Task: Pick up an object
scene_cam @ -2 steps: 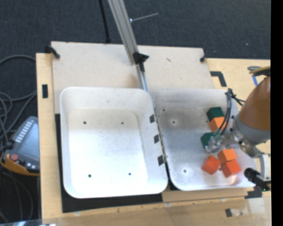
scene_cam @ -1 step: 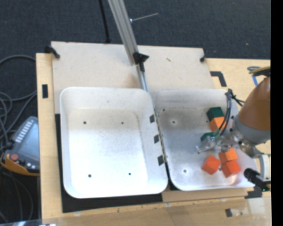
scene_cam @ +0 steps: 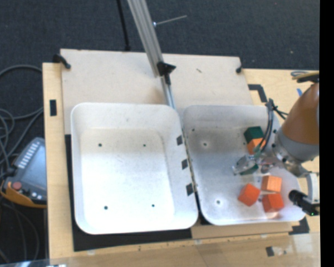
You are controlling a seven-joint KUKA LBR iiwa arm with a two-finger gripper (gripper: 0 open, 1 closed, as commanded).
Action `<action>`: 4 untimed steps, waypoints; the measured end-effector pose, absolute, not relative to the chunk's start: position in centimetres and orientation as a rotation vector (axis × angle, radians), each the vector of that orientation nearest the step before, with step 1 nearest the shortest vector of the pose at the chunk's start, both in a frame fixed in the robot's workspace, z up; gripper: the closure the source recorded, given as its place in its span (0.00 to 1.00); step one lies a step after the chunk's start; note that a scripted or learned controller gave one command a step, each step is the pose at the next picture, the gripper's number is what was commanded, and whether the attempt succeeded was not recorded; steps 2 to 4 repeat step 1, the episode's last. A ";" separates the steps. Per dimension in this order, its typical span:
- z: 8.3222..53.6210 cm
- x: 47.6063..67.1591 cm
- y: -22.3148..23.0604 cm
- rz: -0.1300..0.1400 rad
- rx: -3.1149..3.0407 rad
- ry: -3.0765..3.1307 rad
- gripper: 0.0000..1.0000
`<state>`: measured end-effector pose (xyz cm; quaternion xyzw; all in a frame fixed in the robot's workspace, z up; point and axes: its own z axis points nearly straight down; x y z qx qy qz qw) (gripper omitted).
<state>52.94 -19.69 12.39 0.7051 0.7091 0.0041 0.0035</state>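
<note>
The grey metal mast [scene_cam: 145,29] rises closest to the lens, leaning up from just beyond the far rim of the right bin [scene_cam: 211,127], over the seam where that bin meets its neighbour.

I reach into the right bin from its right side, my orange band and grey wrist hanging over its right wall. My gripper [scene_cam: 246,166] sits low over the bin floor, a little right of the bin's middle. Its metal tip is a blur against the white plastic, and I cannot tell whether my jaws are apart or together, nor whether anything is between them.

The objects I could pick are all in the right half of this bin. A green block [scene_cam: 254,132] lies toward the bin's far right, with a small orange piece [scene_cam: 257,144] touching its near side, just beyond my gripper. Nearer the bin's front wall sit three cubes: a pale orange cube [scene_cam: 271,183] just in front of my wrist, a red-orange cube [scene_cam: 248,194] beside it toward the bin's middle, and a second red-orange cube [scene_cam: 273,202] close to the front right corner. The three lie near one another, apart from my gripper.

The left bin [scene_cam: 83,121] lies side by side with the right bin, their rims touching. Well beyond that, off the bench edge, a handheld controller [scene_cam: 28,168] rests among grey cables [scene_cam: 0,93] on the dark floor.
</note>
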 end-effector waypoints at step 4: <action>9.6 58.3 -20.8 0.002 2.214 2.222 0.00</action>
